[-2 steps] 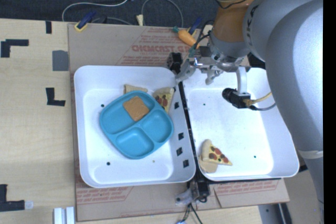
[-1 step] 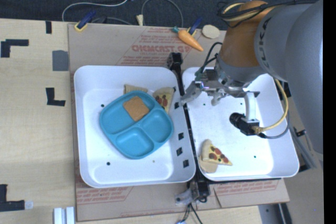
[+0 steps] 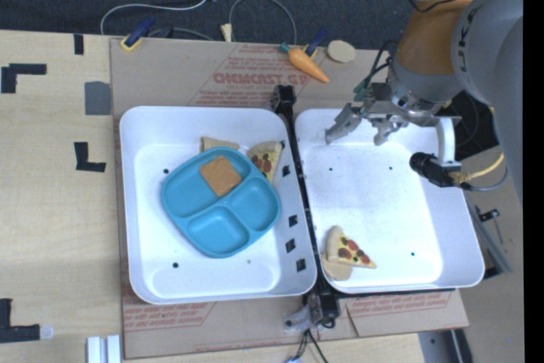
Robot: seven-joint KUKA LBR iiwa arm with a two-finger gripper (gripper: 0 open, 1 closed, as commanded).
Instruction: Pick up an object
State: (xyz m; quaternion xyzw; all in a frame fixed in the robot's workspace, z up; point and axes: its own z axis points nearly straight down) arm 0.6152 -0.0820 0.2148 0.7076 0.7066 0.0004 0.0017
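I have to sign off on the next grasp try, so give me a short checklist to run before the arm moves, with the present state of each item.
1. Hand free of any load: ok; its fingers are spread over the upper edge of the right bin with nothing between them.
2. A target in that bin: ok; the pizza slice lies near its lower left corner, apart from the hand.
3. Space around the slice: ok on three sides; its left edge is close to the bin wall.
4. Height of the hand above the bin floor: cannot tell from this slanted view.
5. Left bin items: not ok for an easy pick; the toast sits in the blue tray, and other pieces are tucked behind it.
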